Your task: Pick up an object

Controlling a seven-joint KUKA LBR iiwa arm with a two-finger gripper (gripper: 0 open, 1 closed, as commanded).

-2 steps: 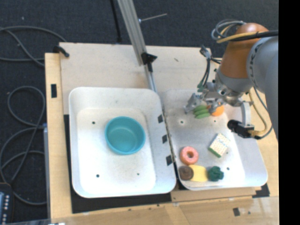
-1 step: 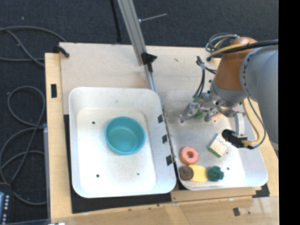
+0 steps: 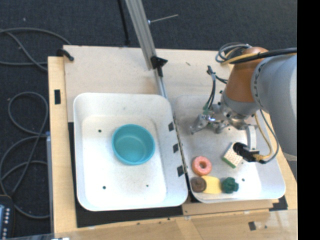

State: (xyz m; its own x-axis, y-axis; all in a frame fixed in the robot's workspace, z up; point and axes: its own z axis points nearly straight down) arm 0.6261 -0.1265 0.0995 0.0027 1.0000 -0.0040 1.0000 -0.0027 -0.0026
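Note:
In the right bin (image 3: 270, 184), along its front edge, lie a pink ring (image 3: 202, 165), a brown round piece (image 3: 198, 184), a yellow block (image 3: 213, 185) and a dark green lump (image 3: 229, 185). A small pale block (image 3: 231, 157) sits a little behind them. My gripper (image 3: 206, 122) hangs over the back left part of this bin, well behind the pink ring and apart from every object. I see nothing in it. A teal bowl (image 3: 133, 143) stands in the middle of the left bin (image 3: 90, 184).
A slanted aluminium post (image 3: 145, 34) rises from the bench behind the bins. The grey arm with its orange band (image 3: 242, 81) and cables covers the right bin's back right part. Loose cables lie on the dark floor at left.

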